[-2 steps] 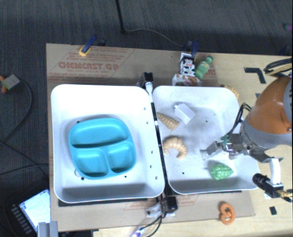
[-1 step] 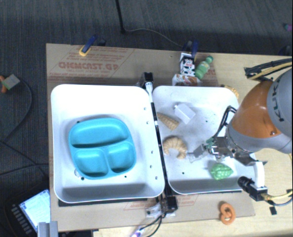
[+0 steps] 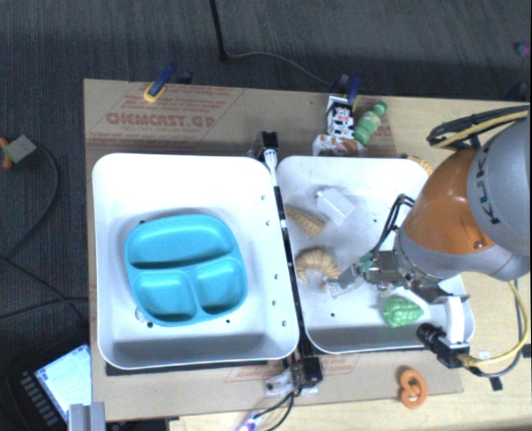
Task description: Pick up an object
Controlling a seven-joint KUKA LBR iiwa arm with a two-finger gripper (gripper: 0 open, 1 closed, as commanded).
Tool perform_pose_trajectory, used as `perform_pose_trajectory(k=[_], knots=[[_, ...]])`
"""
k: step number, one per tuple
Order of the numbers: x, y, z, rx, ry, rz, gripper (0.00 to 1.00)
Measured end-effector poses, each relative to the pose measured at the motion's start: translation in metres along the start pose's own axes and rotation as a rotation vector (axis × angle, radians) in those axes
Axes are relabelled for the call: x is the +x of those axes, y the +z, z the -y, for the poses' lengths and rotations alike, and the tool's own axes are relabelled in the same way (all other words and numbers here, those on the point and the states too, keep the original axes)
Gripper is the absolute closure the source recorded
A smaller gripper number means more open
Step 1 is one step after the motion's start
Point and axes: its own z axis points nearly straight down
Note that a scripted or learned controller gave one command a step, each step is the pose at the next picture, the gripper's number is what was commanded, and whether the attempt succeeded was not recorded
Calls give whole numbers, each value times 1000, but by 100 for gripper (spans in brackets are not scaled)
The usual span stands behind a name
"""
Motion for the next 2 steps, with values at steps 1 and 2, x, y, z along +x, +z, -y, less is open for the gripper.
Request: perform_pose_trajectory(k=[1,2], knots=[[15,3,0,0,0,0,0],[16,24,-1,-3,2,2,0]])
